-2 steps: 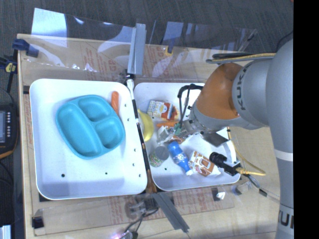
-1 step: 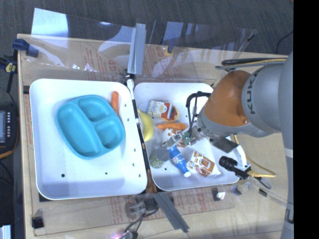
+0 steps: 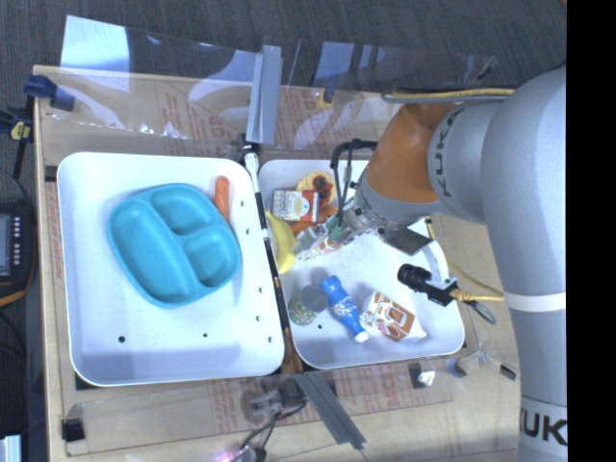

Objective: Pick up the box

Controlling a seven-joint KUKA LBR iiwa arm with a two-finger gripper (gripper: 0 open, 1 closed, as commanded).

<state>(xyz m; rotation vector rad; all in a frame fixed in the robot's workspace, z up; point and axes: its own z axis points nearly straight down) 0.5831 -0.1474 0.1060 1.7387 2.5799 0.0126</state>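
You are looking at the big grey arm (image 3: 500,162), and white letters "KU" are showing on it at about 1 o'clock. More letters, "UK", are sitting on it low down at about 5 o'clock. The printing on the small box (image 3: 290,204) is too tiny to read.

The light was bright and even, coming from above. The two white bins (image 3: 96,354) looked very bright, almost washed out, with a soft bluish tint. A clear plastic sheet (image 3: 192,51) at the back showed pale blue glare patches. Shadows were soft and small under the blue tray (image 3: 173,243). The big grey arm (image 3: 520,181) looked a little blurry. Small things looked fuzzy.
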